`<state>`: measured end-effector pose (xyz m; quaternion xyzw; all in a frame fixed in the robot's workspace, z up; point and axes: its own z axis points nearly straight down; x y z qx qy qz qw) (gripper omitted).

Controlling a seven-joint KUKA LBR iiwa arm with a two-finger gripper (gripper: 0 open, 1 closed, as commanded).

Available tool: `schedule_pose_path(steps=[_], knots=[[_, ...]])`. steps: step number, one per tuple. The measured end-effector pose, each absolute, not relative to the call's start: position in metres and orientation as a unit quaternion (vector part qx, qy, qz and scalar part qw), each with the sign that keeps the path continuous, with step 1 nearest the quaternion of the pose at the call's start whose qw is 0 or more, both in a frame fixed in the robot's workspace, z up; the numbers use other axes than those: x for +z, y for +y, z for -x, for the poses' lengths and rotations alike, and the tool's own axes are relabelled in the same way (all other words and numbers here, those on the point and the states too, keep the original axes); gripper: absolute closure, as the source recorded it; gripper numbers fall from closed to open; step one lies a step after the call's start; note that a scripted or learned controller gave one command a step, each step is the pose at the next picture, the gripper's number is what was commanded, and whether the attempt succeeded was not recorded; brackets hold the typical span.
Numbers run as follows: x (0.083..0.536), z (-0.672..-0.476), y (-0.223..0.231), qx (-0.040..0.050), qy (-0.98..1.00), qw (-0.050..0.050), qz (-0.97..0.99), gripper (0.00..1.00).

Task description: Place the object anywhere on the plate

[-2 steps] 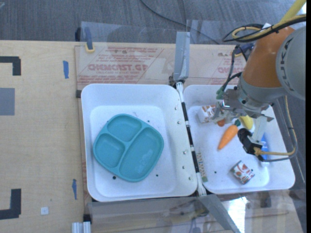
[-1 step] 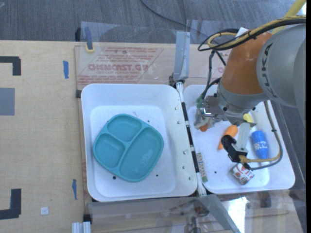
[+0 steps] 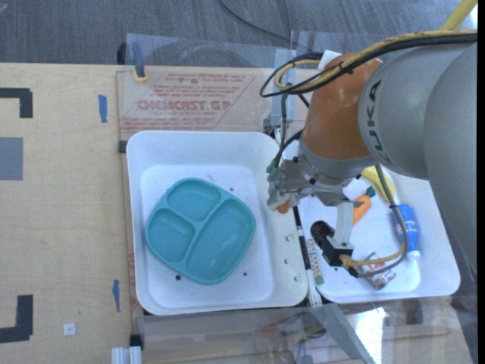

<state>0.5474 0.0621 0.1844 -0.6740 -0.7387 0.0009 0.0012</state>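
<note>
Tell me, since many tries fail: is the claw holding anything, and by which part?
It cannot be told. The claw hangs over the seam between the bins, with something small and orange at its tip; any hold is hidden.

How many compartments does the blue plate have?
3. The plate in the left bin has two smaller compartments, one at its top and one at its left, and one larger compartment at its lower right. No part of the plate is hidden.
</note>
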Motion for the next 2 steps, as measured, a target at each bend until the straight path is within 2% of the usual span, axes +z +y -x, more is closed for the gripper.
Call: schedule_pose_path(steps=[1,2], knots=[[0.1549,-0.514,0.1396,0.0013,-0.704,0.001,0.71,1.0],[0.155,-0.5141,0.1392,0.0011,-0.704,0.001,0.71,0.0]])
